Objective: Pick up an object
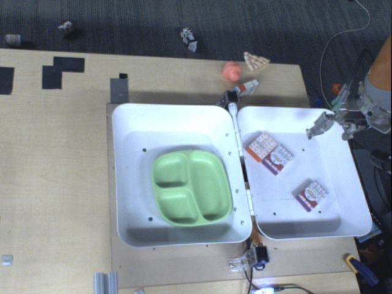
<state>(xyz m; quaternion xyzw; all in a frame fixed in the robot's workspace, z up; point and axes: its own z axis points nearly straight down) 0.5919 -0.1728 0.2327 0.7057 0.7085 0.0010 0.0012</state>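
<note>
Two red-and-white packets lie flat in the right bin (343, 222): a larger one (268, 152) near its upper left and a smaller one (310, 195) toward the lower middle. My gripper (332, 129) hangs over the bin's upper right corner. It is open, with nothing between its fingers. It sits up and to the right of both packets, well apart from them.
In the left bin (131, 225) lies a green divided plate (192, 187). Behind the bins on the bench are a pink ball (231, 71), a wedge-shaped toy (256, 61) and a small tube (247, 87). Cables run at the right.
</note>
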